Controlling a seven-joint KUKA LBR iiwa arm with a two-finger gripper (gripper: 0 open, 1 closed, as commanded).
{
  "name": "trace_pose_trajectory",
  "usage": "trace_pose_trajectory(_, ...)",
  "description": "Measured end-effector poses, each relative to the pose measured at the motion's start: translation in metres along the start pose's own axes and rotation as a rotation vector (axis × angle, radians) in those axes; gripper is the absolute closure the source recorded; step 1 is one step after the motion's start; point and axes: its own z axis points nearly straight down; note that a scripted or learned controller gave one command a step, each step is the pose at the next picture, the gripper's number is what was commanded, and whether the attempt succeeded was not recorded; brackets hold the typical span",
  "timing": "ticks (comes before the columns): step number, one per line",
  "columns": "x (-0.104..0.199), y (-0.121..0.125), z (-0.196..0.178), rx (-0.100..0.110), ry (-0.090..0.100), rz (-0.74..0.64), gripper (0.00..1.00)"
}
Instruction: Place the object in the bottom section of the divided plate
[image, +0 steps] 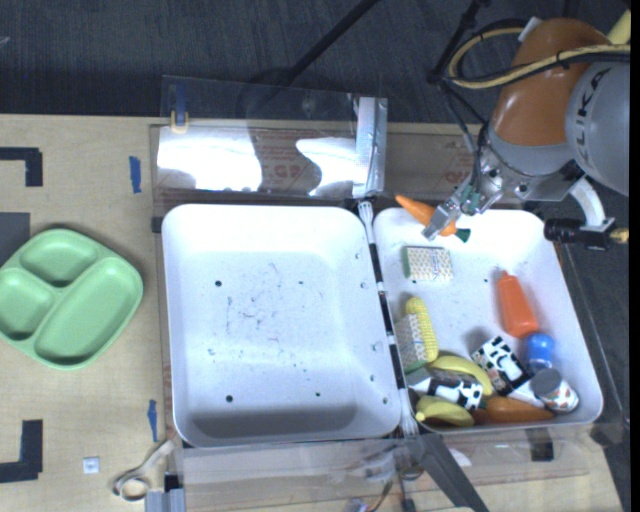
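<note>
Divided plate (68, 297) on the bench (80, 160) left of both bins, left bin (270, 320) beside right bin (585, 330), toy carrot (425, 212) at right bin's back rim under the gripper (448, 222), corn cob (419, 330), banana (455, 372) and other toys heaped toward its front
</note>
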Motion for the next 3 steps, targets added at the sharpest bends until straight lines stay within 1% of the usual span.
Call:
trace_pose_trajectory(1,0.06,-0.029,0.0,0.003,0.003,0.037,1.0)
trace_pose_trajectory(2,0.069,-0.1,0.001,0.007,0.005,0.337,1.0)
trace_pose_trajectory(3,0.097,-0.161,-0.095,0.007,0.001,0.662,1.0)
